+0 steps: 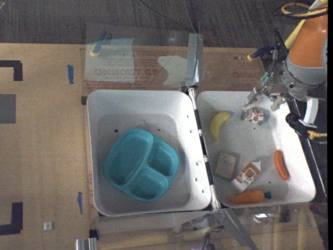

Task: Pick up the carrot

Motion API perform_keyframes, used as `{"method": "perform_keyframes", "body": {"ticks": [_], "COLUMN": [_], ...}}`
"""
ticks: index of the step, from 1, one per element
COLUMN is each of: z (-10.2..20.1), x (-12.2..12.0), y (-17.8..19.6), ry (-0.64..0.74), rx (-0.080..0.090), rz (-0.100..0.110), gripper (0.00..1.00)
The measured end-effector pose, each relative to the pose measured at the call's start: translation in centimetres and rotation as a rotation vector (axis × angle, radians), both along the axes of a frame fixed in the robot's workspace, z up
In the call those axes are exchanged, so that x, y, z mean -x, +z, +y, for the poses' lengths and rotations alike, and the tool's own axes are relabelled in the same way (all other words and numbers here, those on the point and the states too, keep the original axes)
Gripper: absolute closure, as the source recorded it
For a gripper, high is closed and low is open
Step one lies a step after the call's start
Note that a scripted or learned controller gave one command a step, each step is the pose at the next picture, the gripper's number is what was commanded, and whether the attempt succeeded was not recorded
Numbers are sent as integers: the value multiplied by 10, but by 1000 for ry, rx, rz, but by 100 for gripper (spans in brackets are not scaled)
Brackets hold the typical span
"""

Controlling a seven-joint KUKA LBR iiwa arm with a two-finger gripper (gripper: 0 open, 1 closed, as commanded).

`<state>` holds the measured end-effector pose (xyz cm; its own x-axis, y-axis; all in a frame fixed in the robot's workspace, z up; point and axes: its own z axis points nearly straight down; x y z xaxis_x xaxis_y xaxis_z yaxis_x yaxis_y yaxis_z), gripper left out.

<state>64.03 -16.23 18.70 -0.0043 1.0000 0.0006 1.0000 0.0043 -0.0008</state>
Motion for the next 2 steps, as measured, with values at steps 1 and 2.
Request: {"method": "perform_keyframes", "body": {"ticks": [1,2], "z": [-51,-62], "x": [46,125], "y": [2,5], "ry": [283,383], "rx": [0,1], "rz": [-1,-2], "gripper": [0,0]}}
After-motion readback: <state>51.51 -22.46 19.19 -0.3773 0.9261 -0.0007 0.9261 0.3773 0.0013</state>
